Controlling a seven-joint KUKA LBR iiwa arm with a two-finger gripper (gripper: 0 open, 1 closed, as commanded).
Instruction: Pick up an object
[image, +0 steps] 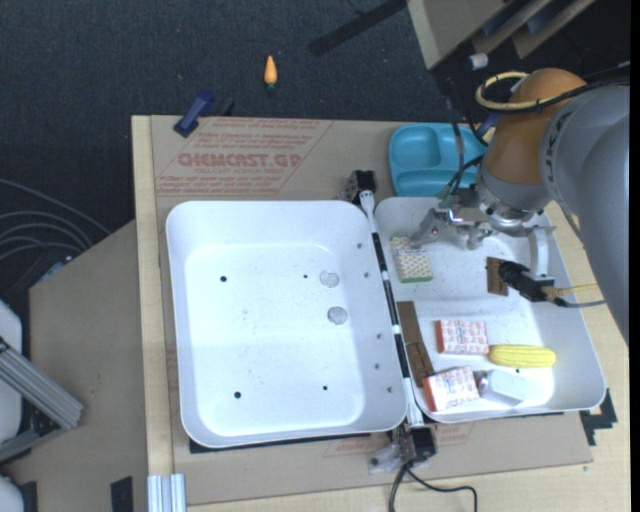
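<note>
The nearest thing to pick is the small speckled pad (413, 264), lying flat in the back left part of the right bin (575, 385), just below and to the left of the gripper (452, 222). Whether the gripper is spread or pressed together cannot be told from this view, and nothing shows held in it. To do this step well, I would centre the gripper right over the pad and come straight down, keeping off the bin's left wall, since the pad lies close to it. Further out in the same bin lie a dark brown piece (507, 277) near the arm (540, 130), a red patterned box (462, 336), a yellow corn cob (522, 356) and a second red box (450, 387) at the front. The left bin (185, 300) has a bare white floor
</note>
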